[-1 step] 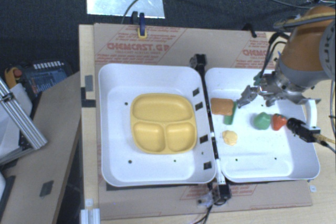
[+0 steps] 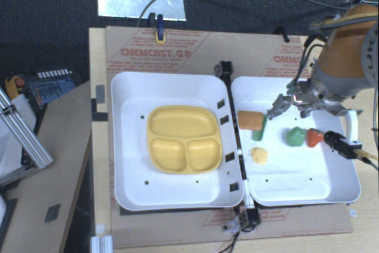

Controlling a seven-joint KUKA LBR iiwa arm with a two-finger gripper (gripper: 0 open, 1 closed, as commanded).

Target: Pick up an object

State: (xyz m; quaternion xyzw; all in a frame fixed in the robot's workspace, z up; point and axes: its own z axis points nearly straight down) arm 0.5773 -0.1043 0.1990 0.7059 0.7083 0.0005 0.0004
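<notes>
A grey robot arm with an orange band [image 2: 346, 62] reaches in over the right shallow white plastic bin [image 2: 308, 182], one of two that sit side by side on the worktop [image 2: 98, 77]. The landmark here is a flat orange-brown slab shaped like a slice of toast [image 2: 250, 120], which lies in the right bin close to its left wall.

The claw [image 2: 277, 108] is just to the right of that slab and a little behind it, angled down towards it. At this slant I cannot tell whether the claw is released or clenched, nor whether it touches the slab.

The pickable things all lie in the right bin:
- A small green stick-like piece [image 2: 257, 133] sits right at the slab's front right corner, touching it or very nearly so.
- A small pale yellow lump [image 2: 259, 155] lies in front of the slab, apart from it.
- A rounded green object [image 2: 295, 137] lies to the right of the slab and slightly forward.
- A red-orange object [image 2: 314, 138] lies farther right of the slab again, pressed against the green one.

To the left of the slab, across the wall between the bins, the left shallow white bin [image 2: 130, 127] holds a yellow plastic tray with three compartments [image 2: 183, 138].
</notes>
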